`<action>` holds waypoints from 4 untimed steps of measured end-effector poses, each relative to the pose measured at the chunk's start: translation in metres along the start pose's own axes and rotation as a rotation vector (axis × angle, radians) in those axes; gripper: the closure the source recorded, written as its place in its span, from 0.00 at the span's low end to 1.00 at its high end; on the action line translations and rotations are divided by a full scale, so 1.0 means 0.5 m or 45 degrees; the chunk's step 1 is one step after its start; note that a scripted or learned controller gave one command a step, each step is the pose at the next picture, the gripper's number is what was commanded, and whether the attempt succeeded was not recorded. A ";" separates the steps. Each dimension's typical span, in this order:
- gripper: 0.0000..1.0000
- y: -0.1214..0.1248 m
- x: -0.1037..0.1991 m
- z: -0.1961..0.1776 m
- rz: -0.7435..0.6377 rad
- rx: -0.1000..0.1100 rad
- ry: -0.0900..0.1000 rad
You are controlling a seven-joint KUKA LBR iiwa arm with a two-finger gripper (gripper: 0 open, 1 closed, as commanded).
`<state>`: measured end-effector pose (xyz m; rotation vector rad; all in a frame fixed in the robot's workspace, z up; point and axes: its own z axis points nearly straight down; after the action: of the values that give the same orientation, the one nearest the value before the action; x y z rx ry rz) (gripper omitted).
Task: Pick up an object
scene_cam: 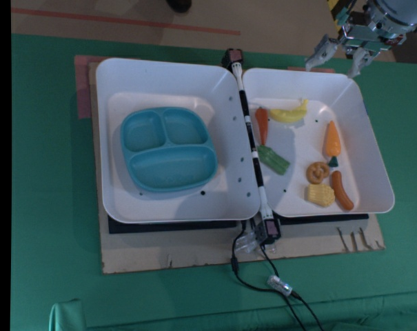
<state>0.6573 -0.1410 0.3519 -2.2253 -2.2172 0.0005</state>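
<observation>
Cables (277, 285) trail across the green cloth at 6 o'clock, below 2 white bins. At 9 o'clock, the left bin (112, 81) holds a blue divided plate (168, 148). At 3 o'clock, the right bin (373, 178) holds a banana (289, 113), 2 carrots (331, 140), a green pod (273, 160), a pretzel (318, 172), corn (320, 195) and a sausage (342, 189). Up at 1 o'clock the gripper (336, 56) hovers over that bin's far rim, fingers spread wide, grasping nothing.
</observation>
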 end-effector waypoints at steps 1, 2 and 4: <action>0.00 -0.012 0.075 0.183 -0.002 -0.001 -0.002; 0.00 0.047 0.086 0.324 -0.001 -0.001 -0.002; 0.00 0.050 0.085 0.302 0.002 -0.006 -0.005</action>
<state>0.6823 -0.0988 0.2008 -2.2311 -2.2203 -0.0006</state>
